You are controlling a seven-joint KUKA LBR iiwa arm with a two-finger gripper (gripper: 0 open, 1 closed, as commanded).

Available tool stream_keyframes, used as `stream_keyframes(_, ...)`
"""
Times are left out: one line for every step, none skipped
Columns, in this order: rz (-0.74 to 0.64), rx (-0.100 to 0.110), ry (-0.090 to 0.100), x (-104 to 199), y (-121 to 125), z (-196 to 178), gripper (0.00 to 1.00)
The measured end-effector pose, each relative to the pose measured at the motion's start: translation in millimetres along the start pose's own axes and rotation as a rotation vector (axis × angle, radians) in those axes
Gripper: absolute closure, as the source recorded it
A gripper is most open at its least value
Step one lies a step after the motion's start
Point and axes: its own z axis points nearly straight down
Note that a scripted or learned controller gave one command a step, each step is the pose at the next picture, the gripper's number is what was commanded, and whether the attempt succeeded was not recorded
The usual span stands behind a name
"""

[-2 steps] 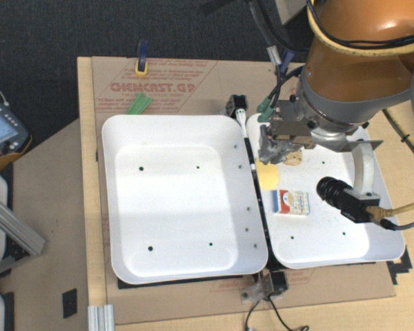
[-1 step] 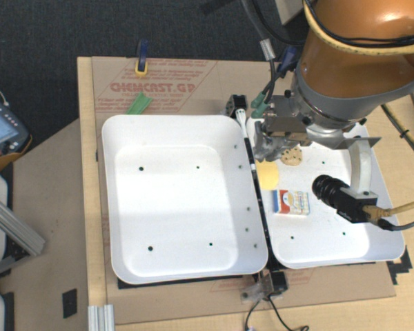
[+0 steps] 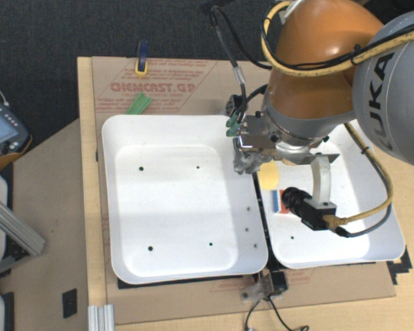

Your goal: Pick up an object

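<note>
My gripper (image 3: 257, 165) hangs over the left edge of the right bin (image 3: 345, 250), close to the divide between the two bins, and the big orange and grey wrist above hides most of it. A small yellow object (image 3: 269, 178) lies right under and beside it; whether they touch I cannot tell. Just below that, a small red and blue item (image 3: 281, 202) rests on the right bin's floor, partly behind a black unit (image 3: 310, 210) mounted on the arm.
The left bin (image 3: 124, 205) sits beside the right one on a cardboard sheet (image 3: 159, 81). A green strip (image 3: 139, 103) and a blue and yellow clip (image 3: 142, 61) lie on the cardboard behind the left bin. A yellow cable (image 3: 366, 212) loops off the arm.
</note>
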Motion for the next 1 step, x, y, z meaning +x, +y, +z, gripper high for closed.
stream_keyframes(-0.004,-0.016,0.005,19.2,-23.3,-58.0,1.00)
